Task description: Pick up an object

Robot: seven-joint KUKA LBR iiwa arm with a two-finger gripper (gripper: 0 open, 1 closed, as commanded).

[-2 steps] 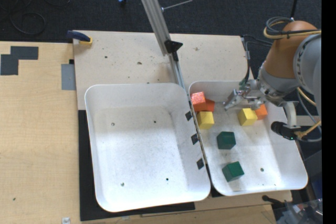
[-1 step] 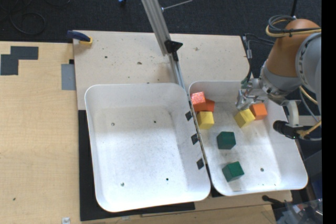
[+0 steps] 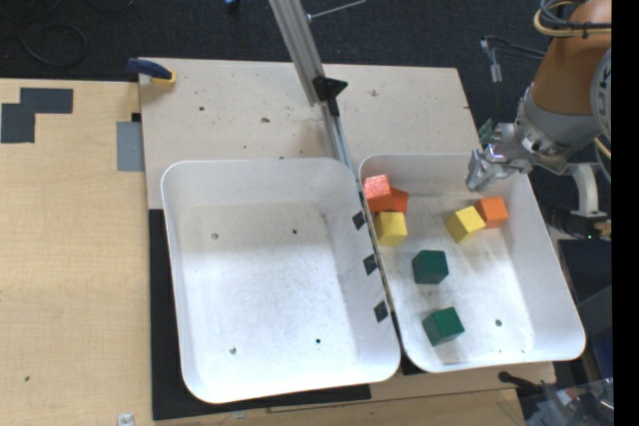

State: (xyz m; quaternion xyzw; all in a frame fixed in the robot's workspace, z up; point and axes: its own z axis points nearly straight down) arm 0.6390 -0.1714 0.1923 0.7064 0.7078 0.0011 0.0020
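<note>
The right bin holds several blocks. An orange block and a yellow block sit against its left wall. Another yellow block touches a small orange block near the bin's upper right. Two dark green blocks lie lower in the bin. My gripper hangs over the bin's upper right corner, just above and left of the small orange block. Nothing shows between its fingers.
The left bin sits beside the right one, with black clips along the shared wall. A slanted aluminium rail rises behind the bins. A blue and yellow clamp lies at the bench's far left corner.
</note>
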